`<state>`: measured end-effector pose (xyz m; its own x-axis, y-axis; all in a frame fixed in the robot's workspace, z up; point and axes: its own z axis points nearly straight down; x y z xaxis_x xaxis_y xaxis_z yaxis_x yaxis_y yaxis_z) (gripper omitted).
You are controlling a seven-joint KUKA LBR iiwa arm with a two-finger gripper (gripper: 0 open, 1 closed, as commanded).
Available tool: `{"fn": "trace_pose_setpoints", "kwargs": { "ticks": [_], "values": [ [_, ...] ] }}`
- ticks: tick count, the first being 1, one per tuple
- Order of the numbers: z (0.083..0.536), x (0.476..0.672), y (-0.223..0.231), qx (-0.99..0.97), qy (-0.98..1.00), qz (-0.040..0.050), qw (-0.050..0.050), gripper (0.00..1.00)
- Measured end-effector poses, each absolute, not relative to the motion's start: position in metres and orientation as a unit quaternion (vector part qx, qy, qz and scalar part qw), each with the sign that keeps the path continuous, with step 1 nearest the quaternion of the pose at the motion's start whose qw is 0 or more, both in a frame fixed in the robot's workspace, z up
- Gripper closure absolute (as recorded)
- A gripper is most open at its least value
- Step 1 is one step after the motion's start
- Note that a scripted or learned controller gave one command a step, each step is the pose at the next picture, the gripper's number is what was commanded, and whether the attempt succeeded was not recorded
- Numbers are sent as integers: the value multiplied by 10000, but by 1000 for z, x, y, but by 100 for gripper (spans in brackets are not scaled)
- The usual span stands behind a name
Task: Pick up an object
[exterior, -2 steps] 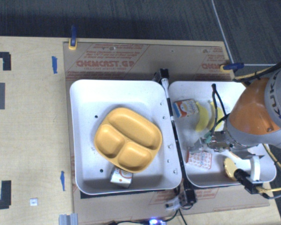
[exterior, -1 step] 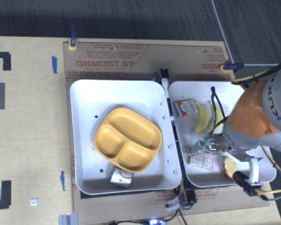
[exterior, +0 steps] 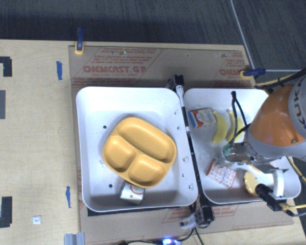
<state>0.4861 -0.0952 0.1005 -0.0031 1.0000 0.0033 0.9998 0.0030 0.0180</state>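
reaching into right bin [exterior: 290, 188] from right, my gripper [exterior: 233, 154] low over clutter; cannot tell its state. red-and-white packet [exterior: 222, 175] lies just below it, yellow banana [exterior: 223, 129] and small carton [exterior: 201, 118] beyond. left bin [exterior: 92, 137]: small box [exterior: 131, 193] at near edge, yellow divided tray [exterior: 138, 151] upturned mid-bin.

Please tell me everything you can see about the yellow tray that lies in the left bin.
The yellow tray looks like smooth moulded plastic, with rounded corners and three shallow sections: one long, two smaller. It appears to lie upside down, its sections bulging upward, turned at an angle to the walls of the left bin. It rests on the bin's floor near the middle. Its lower edge covers part of a small white carton with a red mark.
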Motion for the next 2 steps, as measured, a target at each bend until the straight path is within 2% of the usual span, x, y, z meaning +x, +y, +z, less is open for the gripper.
{"fn": "trace_pose_setpoints", "kwargs": {
  "ticks": [1, 2],
  "values": [
    [100, 486, -95, 7061, 7080, 73, 51, 0],
    [89, 484, -93, 7069, 7073, 54, 39, 0]
  ]
}}
